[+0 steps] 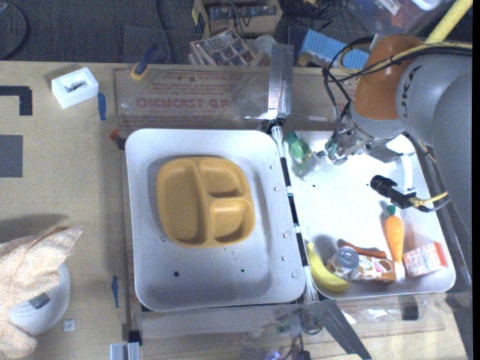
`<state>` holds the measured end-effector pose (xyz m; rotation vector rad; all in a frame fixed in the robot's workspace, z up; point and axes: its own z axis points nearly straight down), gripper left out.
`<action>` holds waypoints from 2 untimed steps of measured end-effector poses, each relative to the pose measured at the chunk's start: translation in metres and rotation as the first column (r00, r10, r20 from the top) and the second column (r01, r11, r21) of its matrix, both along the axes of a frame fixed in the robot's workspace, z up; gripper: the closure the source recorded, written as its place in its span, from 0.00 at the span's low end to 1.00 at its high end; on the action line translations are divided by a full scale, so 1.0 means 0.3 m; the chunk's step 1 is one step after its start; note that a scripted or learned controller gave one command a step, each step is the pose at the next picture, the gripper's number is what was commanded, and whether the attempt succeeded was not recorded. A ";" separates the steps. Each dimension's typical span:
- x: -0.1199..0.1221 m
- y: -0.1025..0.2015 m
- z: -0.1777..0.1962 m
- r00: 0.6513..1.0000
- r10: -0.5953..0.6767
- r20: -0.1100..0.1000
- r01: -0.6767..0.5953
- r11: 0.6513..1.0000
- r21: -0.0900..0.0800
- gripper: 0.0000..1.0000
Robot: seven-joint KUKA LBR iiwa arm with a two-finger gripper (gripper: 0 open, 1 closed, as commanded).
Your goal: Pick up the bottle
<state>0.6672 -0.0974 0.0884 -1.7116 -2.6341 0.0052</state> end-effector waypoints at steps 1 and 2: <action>-0.014 0.008 0.029 1.000 0.006 -0.024 -0.006 1.000 0.007 1.00; 0.003 0.078 0.329 0.947 0.320 0.010 -0.320 0.947 -0.002 1.00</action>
